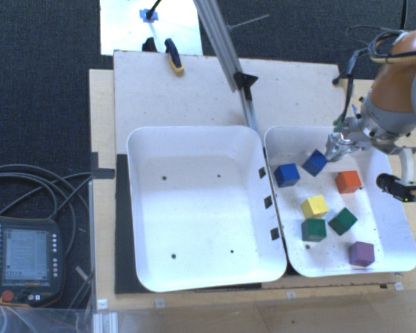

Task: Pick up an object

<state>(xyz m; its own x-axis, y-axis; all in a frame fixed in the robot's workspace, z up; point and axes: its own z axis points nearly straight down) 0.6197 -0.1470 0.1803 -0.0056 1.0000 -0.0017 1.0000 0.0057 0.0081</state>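
Observation:
The right bin (395,217) holds several cubes. Two blue cubes lie at its far left, one (286,175) near the divider and a tilted one (315,162) further back. An orange cube (347,181), a yellow cube (315,205), two green cubes (313,229) (342,220) and a purple cube (361,253) lie nearer the front. My gripper (336,146) hangs low over the bin's far part, just right of the tilted blue cube and close to it. Whether it touches that cube I cannot tell.
The left bin (194,207) stands beside the right one, with black clips (268,201) on the shared edge. A slanted metal pole (222,40) crosses the back of the bench. A teach pendant (24,259) and cables lie on the floor at the left.

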